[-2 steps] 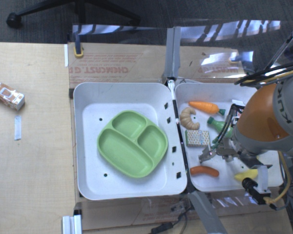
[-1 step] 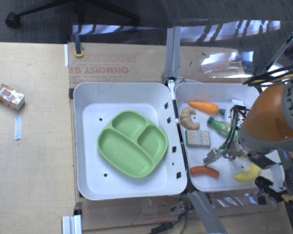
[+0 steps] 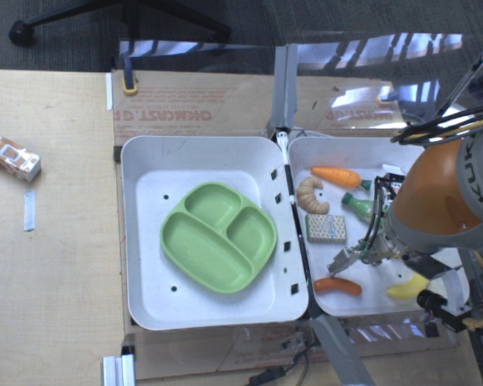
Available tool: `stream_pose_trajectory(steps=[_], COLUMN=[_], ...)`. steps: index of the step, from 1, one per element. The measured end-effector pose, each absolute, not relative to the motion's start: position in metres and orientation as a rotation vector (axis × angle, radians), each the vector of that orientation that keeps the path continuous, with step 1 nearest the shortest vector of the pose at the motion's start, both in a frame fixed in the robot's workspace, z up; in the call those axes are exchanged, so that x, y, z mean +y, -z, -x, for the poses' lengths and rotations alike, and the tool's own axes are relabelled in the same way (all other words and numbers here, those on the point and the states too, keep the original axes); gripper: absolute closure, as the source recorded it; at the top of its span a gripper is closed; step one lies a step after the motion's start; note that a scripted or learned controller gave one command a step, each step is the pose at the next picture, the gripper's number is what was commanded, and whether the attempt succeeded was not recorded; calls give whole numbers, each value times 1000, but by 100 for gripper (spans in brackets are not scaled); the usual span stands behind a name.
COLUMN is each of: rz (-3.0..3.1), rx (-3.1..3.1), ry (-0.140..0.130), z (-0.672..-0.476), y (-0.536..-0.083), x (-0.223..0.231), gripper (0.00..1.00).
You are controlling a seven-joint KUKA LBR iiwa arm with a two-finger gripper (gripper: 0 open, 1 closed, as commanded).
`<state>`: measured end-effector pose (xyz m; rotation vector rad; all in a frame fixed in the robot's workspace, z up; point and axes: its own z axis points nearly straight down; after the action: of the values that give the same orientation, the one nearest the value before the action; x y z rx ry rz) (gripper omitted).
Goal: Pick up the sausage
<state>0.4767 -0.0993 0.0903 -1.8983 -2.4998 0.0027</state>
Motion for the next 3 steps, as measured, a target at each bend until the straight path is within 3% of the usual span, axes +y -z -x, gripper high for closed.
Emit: stream_pose_trajectory(steps=[2, 3], rz=[1481, 1306], rx=[-2767, -2859], ry=[-1, 0], z=[-477, -530], y=[-90, -139], x=[-105, -123], gripper=[0, 0])
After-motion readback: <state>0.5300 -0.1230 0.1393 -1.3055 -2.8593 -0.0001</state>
